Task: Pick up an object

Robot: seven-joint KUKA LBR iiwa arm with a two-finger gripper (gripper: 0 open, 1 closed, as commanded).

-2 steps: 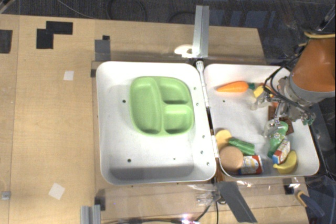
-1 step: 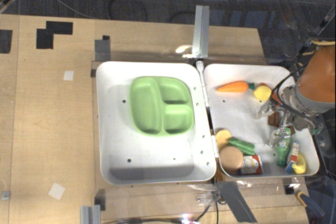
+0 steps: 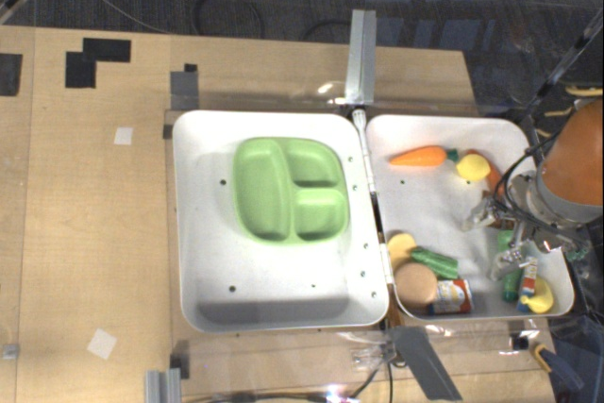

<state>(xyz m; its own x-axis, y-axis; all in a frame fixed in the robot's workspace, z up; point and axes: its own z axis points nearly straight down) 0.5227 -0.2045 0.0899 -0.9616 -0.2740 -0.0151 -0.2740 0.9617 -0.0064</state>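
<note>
In the right bin (image 3: pixel 444 129), nearest, a red-labelled can (image 3: pixel 452 297), its writing too small to read, lies beside a round tan bun (image 3: pixel 414 283). The gripper (image 3: pixel 510 236) hovers above; its opening cannot be told. Farther off lies a smooth orange carrot (image 3: pixel 418 158). The left bin (image 3: pixel 203 203) holds a green divided plate (image 3: pixel 288 189).

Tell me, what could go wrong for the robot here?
The toys are squeezed together in the right bin. The end effector is low near the bin's right wall, above a green piece and a yellow one, so it might bump the wall or nudge both and lift nothing. The can, the round tan toy and the green vegetable touch, so picking one could drag its neighbours.
</note>
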